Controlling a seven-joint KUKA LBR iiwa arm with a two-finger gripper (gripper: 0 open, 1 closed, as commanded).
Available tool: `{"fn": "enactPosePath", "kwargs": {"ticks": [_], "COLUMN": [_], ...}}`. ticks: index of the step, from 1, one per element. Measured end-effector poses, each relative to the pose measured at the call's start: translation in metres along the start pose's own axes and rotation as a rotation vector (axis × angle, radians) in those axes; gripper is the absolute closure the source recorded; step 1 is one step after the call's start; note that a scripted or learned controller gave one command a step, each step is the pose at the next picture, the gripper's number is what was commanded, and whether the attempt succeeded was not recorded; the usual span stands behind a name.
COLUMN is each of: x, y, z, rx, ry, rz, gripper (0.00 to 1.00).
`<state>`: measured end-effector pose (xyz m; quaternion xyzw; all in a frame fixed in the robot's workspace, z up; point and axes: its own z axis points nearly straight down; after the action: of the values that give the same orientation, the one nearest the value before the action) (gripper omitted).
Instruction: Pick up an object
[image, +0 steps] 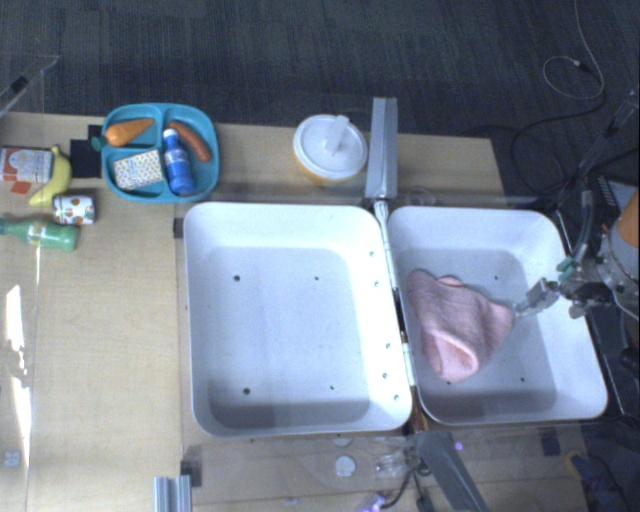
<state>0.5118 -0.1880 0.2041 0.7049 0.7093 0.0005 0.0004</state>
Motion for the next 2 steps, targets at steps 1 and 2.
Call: {"fn": "enactPosePath", "kwargs": {"ticks": [1, 2], "x": [0.031, 0.086], "y": [-0.024, 0.025], "z": [-0.019, 0.108], "rx": [0.000, -0.010], "ry": [0.001, -0.002], "rz": [0.043, -0.136], "gripper": [0.00, 0.00]}}
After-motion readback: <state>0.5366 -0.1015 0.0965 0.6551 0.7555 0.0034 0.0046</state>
